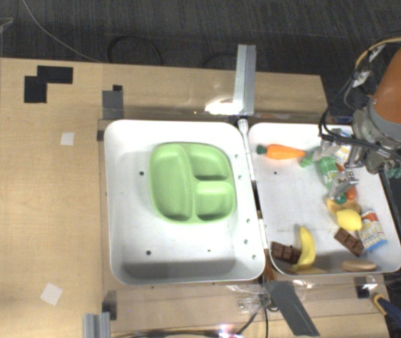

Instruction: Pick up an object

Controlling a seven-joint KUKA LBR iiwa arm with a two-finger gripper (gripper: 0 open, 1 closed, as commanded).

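Toward the far right corner of the shallow white right-hand bin (285, 210), the claw (344, 186) hangs low over a cluster of toy foods; whether it is spread or pressed together I cannot tell, as the metal parts blur against the things beneath. Just below the claw lies a round yellow plastic lemon (349, 220), the nearest candidate for picking, with nothing visibly pinched. Beside the lemon, against the bin's right wall, rests a small bottle with a blue and red label (373, 232), and a dark brown chocolate piece (347, 241) lies touching the lemon's near side. Nearer the front rim from the lemon sits a flat tan oval piece (359, 265). To the lemon's left are a curved yellow plastic banana (305, 247) and a second brown chocolate bar (284, 251), which touch each other. Beyond the lemon, near the bin's far wall, lies an orange plastic carrot with a green top (283, 151), and a green packet (325, 165) sits just beside the claw. Left of that bin, the white left-hand bin (126, 210) holds a pale green divided plastic tray (191, 182). Both bins rest on the light wooden counter (39, 210).
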